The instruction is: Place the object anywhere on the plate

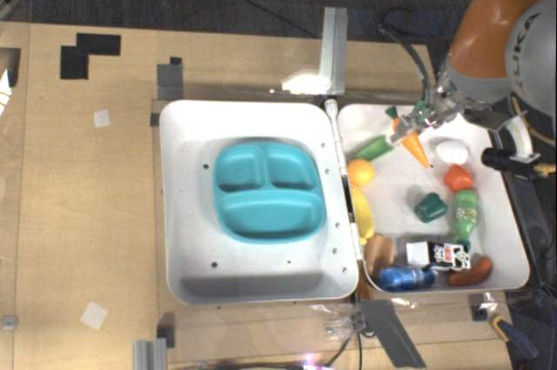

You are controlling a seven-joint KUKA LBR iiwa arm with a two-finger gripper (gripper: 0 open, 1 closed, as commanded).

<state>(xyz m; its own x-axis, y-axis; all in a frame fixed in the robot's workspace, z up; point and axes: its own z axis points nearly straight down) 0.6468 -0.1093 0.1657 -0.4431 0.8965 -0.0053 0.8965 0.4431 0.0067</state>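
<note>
The gripper [416, 126] is clamped on the toy carrot [415, 145] near the right bin's [513, 225] back edge; the carrot hangs just under the fingers, long axis slanted, tip pointing down-right. Well off to the gripper's left, the teal divided plate [266, 190] sits mid left bin [183, 185], open white floor all around it.

1 fixed overhead camera, slanted down on 2 white bins [174, 185], arm [496, 37] from right.

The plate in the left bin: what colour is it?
Turquoise blue plate, seen best in the camera view.
</note>
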